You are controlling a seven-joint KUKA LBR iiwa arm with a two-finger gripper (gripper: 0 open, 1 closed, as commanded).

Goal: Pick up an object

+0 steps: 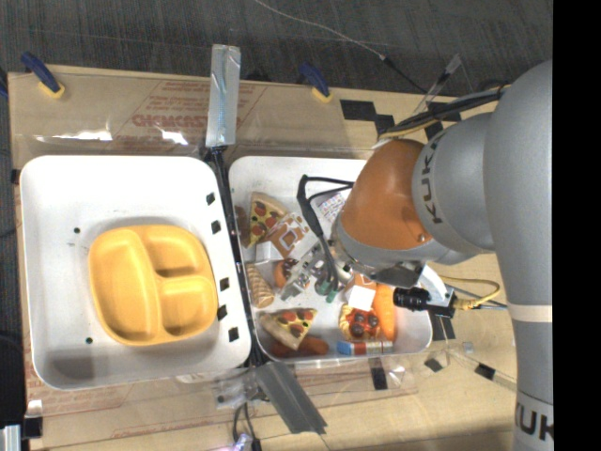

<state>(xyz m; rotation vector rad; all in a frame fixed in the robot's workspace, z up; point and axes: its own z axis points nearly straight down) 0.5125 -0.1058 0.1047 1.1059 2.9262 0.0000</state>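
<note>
The grey arm (512,158) with its orange band (390,200) comes in from the right of the frame and bends down over the right white bin (282,169); the tool (315,275) hangs low in the middle of this bin, just above the toy food. If the tool is apart or together, I cannot tell, because the metal parts are small and mixed with the things below them.

In the right bin there is a pizza slice (266,219) at the upper left; a second pizza slice (289,325) lies near the lower edge; an orange carrot-like piece (384,310) is at the lower right, beside a white and red piece (359,299); a small brown ridged thing (260,285) lies at the left wall, near the tool. Nothing is seen clearly between the tool's tips.

The left white bin (47,195) holds a yellow divided tray (150,282) in its middle. Both bins stand on the brown surface (113,97).
</note>
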